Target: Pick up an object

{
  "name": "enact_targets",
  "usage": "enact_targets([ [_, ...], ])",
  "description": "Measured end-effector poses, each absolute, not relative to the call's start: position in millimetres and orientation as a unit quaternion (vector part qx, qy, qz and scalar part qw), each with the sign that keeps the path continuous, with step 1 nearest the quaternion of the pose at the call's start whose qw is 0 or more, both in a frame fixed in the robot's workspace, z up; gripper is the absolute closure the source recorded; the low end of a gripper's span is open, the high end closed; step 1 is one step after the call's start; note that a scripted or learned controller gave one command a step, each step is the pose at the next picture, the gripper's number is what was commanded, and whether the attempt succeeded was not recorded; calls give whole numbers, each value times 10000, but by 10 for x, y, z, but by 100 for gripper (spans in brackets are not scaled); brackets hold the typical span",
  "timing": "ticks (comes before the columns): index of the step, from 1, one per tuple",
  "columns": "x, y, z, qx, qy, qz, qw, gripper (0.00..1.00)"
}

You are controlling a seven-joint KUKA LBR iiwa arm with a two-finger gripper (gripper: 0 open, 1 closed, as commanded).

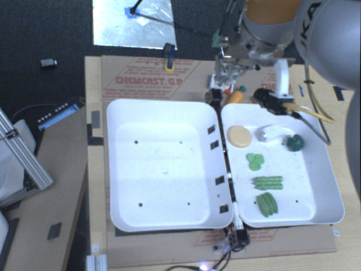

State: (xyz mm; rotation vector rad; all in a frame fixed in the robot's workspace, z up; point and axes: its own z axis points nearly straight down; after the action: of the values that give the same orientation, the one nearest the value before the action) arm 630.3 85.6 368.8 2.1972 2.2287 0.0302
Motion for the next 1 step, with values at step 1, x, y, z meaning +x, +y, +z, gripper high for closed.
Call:
enact_targets([
  [1, 5789, 859, 3348, 7054, 7088, -12, -12, 100],
])
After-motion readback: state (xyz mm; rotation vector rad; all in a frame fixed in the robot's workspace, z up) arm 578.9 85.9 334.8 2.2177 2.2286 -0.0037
